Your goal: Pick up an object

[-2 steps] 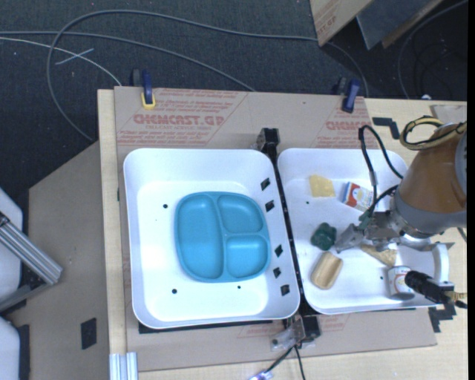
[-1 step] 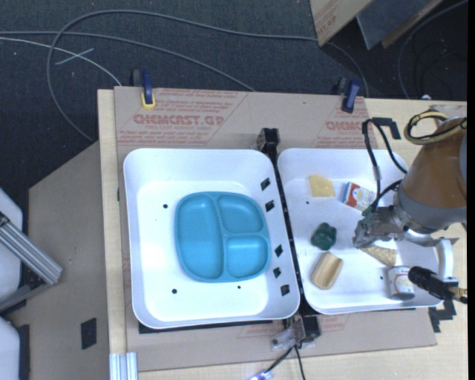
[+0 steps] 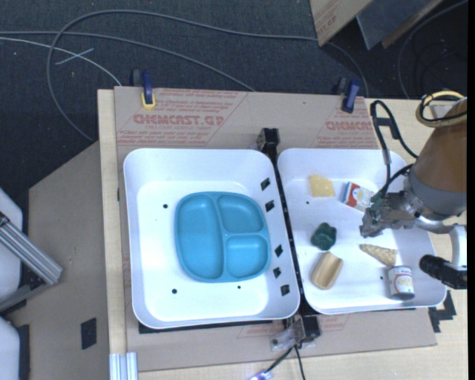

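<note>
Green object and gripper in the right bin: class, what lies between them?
Nothing. In the camera view, bare white bin floor runs from the green object to the gripper; the cone lies below that line.

You look down on dark carpet floor (image 3: 67,96), thin pale cables (image 3: 74,44) looping across it. Plywood bench top (image 3: 111,223) (red print along its far edge) held by blue clamps (image 3: 148,87). Cardboard box (image 3: 338,16) at top, possibly open. Aluminium rail (image 3: 26,249) at left.

Jaws (image 3: 376,220) low in rt bin (image 3: 334,297), near cone (image 3: 379,254).
</note>
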`<state>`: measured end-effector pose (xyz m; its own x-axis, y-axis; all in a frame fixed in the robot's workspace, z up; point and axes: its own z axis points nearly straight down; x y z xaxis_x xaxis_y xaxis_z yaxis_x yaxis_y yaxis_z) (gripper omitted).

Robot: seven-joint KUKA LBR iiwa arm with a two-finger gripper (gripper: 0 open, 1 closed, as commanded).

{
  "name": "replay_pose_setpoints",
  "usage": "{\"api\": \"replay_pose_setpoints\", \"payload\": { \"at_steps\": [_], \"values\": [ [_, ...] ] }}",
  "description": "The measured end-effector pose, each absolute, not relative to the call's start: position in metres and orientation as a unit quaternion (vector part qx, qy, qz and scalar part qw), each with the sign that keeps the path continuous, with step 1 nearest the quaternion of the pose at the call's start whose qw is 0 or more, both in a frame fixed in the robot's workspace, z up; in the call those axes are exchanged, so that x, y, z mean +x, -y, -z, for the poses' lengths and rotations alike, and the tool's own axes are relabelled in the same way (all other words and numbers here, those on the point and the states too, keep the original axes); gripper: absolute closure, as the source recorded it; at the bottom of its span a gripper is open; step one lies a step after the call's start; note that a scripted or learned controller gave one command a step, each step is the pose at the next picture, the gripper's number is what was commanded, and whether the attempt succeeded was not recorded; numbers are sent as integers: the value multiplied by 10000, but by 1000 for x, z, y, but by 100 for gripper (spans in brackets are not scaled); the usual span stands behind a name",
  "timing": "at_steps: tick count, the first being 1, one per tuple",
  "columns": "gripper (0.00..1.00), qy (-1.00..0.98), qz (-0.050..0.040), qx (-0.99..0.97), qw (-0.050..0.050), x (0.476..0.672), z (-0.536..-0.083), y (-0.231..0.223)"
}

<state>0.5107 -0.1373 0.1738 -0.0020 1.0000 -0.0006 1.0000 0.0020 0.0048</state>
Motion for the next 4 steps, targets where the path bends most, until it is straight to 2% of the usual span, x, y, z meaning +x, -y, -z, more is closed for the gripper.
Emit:
{"api": "replay_pose_setpoints", "payload": {
  "at_steps": [1, 2, 3, 4],
  "values": [
    [100, -7077, -14, 7065, 22, 520, -221, 136],
    [100, -7077, -14, 7065, 24, 521, -262, 136],
    [100, -7091, -12, 7051, 5, 539, -266, 84],
    [100, -7081, -1, 7061, -2, 559, -248, 38]
  ]
}}
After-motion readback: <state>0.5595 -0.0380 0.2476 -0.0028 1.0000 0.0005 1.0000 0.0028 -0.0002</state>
